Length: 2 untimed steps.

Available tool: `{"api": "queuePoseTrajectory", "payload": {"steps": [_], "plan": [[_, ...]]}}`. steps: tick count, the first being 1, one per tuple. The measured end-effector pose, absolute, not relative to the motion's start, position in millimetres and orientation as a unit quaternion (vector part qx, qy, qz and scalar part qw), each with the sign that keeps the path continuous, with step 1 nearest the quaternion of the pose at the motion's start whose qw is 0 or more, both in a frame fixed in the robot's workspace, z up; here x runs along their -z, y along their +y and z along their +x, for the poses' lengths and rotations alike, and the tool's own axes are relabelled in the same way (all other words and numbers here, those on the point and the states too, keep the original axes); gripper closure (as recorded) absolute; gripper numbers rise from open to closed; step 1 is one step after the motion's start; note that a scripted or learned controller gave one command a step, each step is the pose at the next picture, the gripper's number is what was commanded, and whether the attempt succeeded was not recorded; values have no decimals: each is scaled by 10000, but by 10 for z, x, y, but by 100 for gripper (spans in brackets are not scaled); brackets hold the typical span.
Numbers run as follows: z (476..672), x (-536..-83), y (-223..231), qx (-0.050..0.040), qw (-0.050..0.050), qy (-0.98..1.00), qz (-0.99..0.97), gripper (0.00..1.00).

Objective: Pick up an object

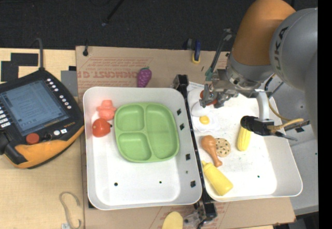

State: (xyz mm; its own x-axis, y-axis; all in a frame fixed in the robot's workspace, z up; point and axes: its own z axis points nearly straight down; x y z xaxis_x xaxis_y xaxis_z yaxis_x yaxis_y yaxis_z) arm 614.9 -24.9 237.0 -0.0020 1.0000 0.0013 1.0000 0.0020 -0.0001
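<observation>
**Gripper low over right bin, nothing seen held**

Gripper is seen at the 11 o'clock corner of the right bin, hanging from the grey arm with its orange band. Finger state cannot be told; the tips are dark and blurred against the bin floor. Nothing is seen between them.

In the right bin: fried egg just at 6 o'clock from the gripper, apart from it. Drumstick and cookie are touching, near bin centre-left. Corn lies at 3 o'clock from the cookie. Yellow bottle lies at 7 o'clock in the bin, tilted.

In the left bin: green tray at centre, tomato and pink toy beside it at 9 to 10 o'clock.

Outside the bins: purple item at 12 o'clock of the left bin, pendant at far 9 o'clock.
</observation>
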Motion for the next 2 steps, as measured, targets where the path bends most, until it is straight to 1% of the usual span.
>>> {"api": "queuePoseTrajectory", "payload": {"steps": [2], "plan": [[6131,-2317,-350,-13,11,-7068,-7074,100]]}}
